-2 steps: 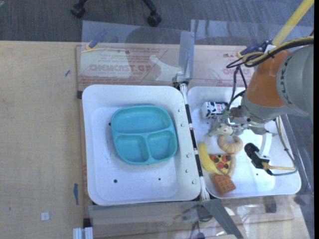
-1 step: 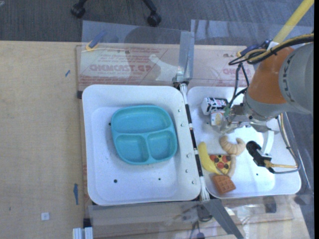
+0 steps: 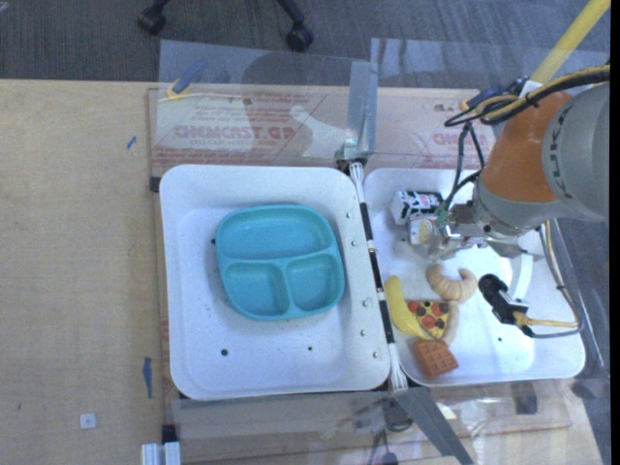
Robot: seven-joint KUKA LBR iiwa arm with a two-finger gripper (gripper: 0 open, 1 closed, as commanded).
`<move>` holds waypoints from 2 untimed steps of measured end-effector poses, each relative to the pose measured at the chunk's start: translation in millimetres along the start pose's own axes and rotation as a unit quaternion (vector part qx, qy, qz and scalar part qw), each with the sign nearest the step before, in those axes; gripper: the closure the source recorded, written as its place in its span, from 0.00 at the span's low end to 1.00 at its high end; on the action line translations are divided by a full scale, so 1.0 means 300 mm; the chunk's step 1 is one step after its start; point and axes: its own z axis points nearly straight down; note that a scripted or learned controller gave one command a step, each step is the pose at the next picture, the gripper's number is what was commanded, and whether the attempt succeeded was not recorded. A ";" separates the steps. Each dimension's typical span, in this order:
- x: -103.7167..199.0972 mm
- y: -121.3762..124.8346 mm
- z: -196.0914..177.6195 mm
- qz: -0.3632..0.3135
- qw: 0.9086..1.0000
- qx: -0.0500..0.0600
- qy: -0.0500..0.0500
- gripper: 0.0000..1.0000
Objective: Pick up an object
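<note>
Toy waffle (image 3: 435, 358) nearest, at the near-left corner of the right bin (image 3: 554, 358). Just beyond it is a toy pizza slice (image 3: 432, 318), touching a toy banana (image 3: 394, 306) that lies along the bin's left wall. Toy croissant (image 3: 451, 282) is next, mid-bin, just apart from the pizza.

Farther in, the gripper (image 3: 438, 234) is low over the bin, right beside a small pale object (image 3: 421, 231). Cannot tell how far open it is or whether it has hold of anything; the wrist blocks that. Black-and-white object (image 3: 417, 204) lies just beyond, near the far-left corner.

Likely target is the small pale object, judging by how close it is. It looks light, hard and smooth, so it may slip or roll; take it across its narrow middle. Fallback is the croissant: light, rigid plastic by the look of it, best pinched across its thick centre rather than the tapered ends.

Left bin (image 3: 194, 352) holds a teal divided plate (image 3: 281, 223), well apart from the arm.
</note>
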 end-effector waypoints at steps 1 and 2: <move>0.000 0.000 0.000 0.000 1.000 0.000 0.000 0.00; 0.000 0.000 0.000 0.000 1.000 0.000 0.000 0.00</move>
